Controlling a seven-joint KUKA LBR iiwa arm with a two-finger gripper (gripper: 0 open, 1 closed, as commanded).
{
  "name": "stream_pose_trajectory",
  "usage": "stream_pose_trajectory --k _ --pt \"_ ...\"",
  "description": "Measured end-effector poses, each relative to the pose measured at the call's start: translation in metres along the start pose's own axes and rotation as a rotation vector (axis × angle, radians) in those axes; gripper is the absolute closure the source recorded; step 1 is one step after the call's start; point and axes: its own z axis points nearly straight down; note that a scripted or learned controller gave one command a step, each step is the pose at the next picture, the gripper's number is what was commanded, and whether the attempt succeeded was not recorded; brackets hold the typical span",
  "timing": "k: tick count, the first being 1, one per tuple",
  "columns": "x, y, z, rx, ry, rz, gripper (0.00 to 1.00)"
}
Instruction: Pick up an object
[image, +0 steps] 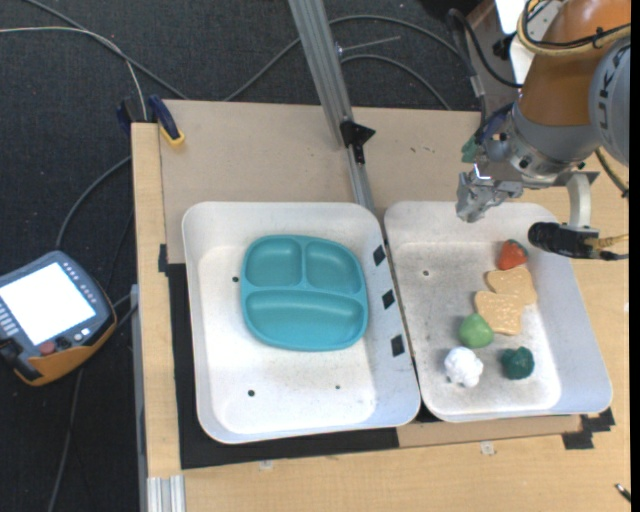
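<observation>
Two shallow white plastic bins with rounded corners sit side by side on the tan counter (260, 150). The left bin (215, 400) holds a smooth teal divided plate (303, 292), rounded-rectangular, with three compartments and its long axis running left to right. The speckled right bin (430, 300) holds a cluster along its right half: a small red-orange piece (512, 255) farthest back, a tan waffle-textured toast shape (506, 298) lying lengthwise front to back, a rounded light green lump (476, 331), a bumpy white lump (463, 366) and a dark green lump (517, 362). The tool (474, 203) hangs over the right bin's far edge, apart from those things; whether it is open or closed cannot be told.
</observation>
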Motion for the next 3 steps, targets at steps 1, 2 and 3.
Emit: stream_pose_trajectory --k 1,2,3 --pt "0.055 -0.012 -0.007 0.004 0.003 -0.005 1.00" --pt "0.100 -0.033 0.005 0.007 0.002 -0.004 1.00" --pt "0.150 -0.047 0.020 0.007 0.002 -0.004 1.00"
